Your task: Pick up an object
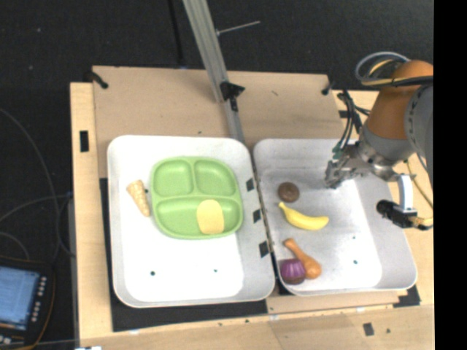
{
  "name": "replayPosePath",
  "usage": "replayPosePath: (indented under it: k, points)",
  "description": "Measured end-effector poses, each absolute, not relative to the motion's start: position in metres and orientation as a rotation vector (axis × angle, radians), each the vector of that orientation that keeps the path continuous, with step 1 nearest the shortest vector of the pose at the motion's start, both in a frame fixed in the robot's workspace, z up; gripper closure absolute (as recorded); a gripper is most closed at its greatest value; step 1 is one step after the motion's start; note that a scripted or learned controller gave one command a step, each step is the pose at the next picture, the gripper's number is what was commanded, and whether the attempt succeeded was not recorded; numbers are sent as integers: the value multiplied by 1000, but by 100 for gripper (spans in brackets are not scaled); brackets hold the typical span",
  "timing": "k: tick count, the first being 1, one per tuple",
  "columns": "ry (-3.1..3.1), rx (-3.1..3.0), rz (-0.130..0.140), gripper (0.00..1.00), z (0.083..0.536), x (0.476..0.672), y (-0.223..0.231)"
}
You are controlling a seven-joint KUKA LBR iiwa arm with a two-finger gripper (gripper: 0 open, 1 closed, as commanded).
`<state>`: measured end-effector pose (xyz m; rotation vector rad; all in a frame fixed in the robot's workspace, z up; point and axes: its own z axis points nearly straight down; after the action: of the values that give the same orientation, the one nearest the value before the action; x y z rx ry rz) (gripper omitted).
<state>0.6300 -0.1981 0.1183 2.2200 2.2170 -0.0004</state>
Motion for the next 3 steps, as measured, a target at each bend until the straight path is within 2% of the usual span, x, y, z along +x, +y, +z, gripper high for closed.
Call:
replayPosePath:
  k: [3]
  points:
    - [2219,2214,4,100,285,624,-215]
